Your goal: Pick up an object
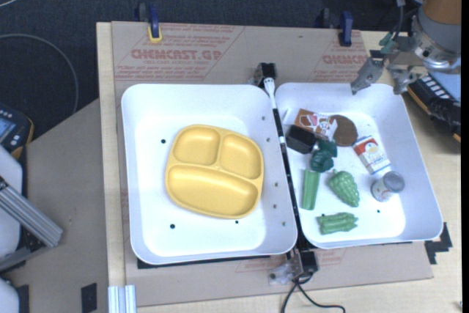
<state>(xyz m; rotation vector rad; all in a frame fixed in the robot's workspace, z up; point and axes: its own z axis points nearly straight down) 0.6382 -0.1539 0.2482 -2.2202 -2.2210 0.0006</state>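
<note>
Yellow tray [214,170] in L bin [139,157]; blue clamps [153,17].

A brown board printed with red lettering covers the surface [220,48], held at its far edge by two blue clamps [152,17]. Two shallow white bins sit side by side directly on it, touching: the left bin [143,179] and the right bin [414,165].

The brown board [220,51] under the bins carries red print reading "CHEMCAST GP" above the left bin. The same print repeats partly above the right bin, too cut off to read whole.
</note>
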